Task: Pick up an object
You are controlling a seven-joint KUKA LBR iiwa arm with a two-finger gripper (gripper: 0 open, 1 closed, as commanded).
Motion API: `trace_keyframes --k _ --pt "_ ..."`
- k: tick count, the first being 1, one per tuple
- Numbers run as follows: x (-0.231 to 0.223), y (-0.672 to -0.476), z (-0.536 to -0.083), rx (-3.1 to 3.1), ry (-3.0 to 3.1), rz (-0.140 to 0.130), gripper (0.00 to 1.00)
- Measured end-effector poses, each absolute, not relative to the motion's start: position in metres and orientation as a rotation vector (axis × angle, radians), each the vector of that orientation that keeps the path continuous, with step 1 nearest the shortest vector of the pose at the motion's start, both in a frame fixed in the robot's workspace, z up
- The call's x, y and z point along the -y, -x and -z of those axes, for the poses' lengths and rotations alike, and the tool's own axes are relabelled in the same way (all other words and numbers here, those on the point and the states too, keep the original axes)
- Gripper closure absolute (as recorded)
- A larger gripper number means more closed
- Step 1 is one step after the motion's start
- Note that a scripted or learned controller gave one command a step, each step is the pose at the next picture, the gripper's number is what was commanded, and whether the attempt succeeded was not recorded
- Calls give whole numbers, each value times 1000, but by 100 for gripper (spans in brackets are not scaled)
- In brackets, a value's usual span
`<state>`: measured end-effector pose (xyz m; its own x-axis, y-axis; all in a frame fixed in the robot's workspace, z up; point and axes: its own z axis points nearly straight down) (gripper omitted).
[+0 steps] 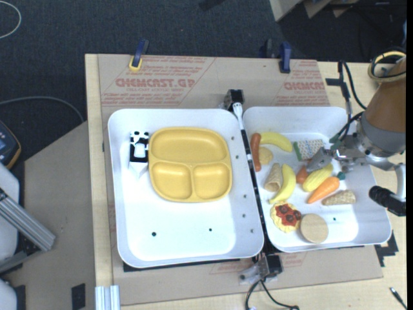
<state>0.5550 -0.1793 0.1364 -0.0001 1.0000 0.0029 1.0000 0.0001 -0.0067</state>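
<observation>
Two shallow white bins sit side by side on a pale wooden bench printed with red lettering, fixed at its far edge by a yellow clamp [135,62] and a blue clamp [284,57].

The left bin [187,234] holds a yellow divided tray [190,162] in its upper half. A small black-and-white piece [139,148] touches the tray at its 9 o'clock. The bin floor toward 6 o'clock is bare white, giving wide room.

The right bin [371,228] is crowded with toy food. A hot dog [256,151] lies along the left wall, a banana [275,141] just beside it at 1 o'clock. Toward the middle lie an ice-cream cone [274,176], a second banana [287,185] and a carrot [322,188]. A pizza slice [286,216] and a round biscuit [314,228] lie near the 6 o'clock rim, touching each other. The near right corner is bare.

The gripper [329,155] hangs over the right bin at about 2 o'clock, among the food by a green-edged sponge [308,148]. Whether it is spread or closed cannot be told.

Dark carpet surrounds the bench.
</observation>
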Motion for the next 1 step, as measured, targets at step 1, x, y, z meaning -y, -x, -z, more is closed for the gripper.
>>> trace_keyframes --k 1 --pt "179 -558 -88 2221 2223 7 0"
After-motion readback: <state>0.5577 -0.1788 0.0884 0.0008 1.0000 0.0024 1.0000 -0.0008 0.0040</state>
